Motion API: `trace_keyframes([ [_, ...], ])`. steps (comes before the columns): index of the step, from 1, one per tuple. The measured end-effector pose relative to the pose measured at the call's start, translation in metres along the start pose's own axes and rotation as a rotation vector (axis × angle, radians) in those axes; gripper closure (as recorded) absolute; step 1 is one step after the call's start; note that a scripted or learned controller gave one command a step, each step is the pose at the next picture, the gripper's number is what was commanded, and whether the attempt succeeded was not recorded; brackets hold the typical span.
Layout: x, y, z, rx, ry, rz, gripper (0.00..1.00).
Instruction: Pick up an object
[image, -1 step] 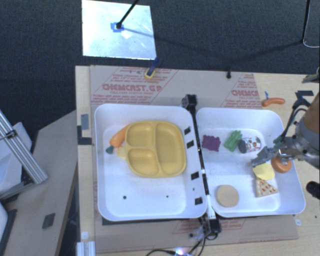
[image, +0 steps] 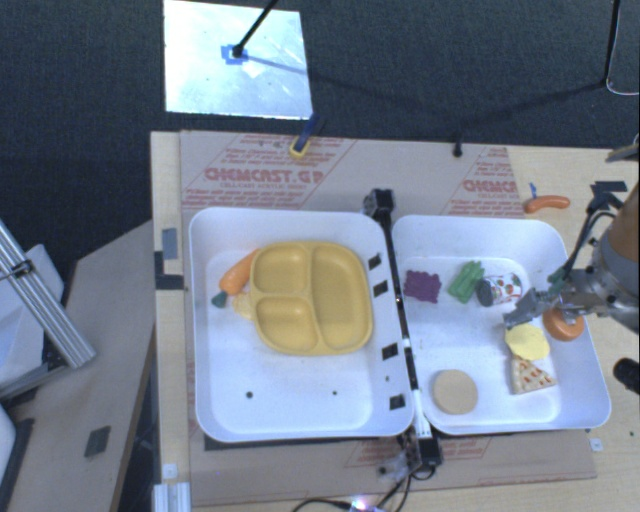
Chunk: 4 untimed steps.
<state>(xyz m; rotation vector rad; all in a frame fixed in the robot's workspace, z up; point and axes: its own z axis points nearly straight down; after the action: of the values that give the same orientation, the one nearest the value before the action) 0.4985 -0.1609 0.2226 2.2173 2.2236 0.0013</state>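
Note:
My gripper (image: 524, 311) hangs low over the right side of the right bin (image: 500, 232), its grey tip pointing left. Just below the tip lies a yellow lemon-like piece (image: 528, 342), with a pizza slice toy (image: 531, 377) in front of it. A small orange round piece (image: 564, 326) sits tight against the gripper's right side, and I cannot tell whether it is held. Left of the tip are a small printed can (image: 499, 291), a green piece (image: 465, 280) and purple grapes (image: 422, 286). A tan round cookie (image: 455, 391) lies near the bin's front.
The left bin (image: 215, 400) holds a yellow divided plate (image: 308, 297) with a carrot toy (image: 236, 274) at its left edge. A black divider (image: 392, 300) joins the two bins. An orange sausage-like item (image: 546, 204) lies on the cardboard behind the right bin.

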Motion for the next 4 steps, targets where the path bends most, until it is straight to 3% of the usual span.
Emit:
trace_keyframes([
  [2,-0.002,0.011,0.100,0.005,0.002,0.001,0.00],
  [3,-0.004,0.013,0.105,-0.007,-0.003,0.002,0.00],
  [4,-0.005,0.014,0.095,-0.013,-0.007,0.002,1.00],
])
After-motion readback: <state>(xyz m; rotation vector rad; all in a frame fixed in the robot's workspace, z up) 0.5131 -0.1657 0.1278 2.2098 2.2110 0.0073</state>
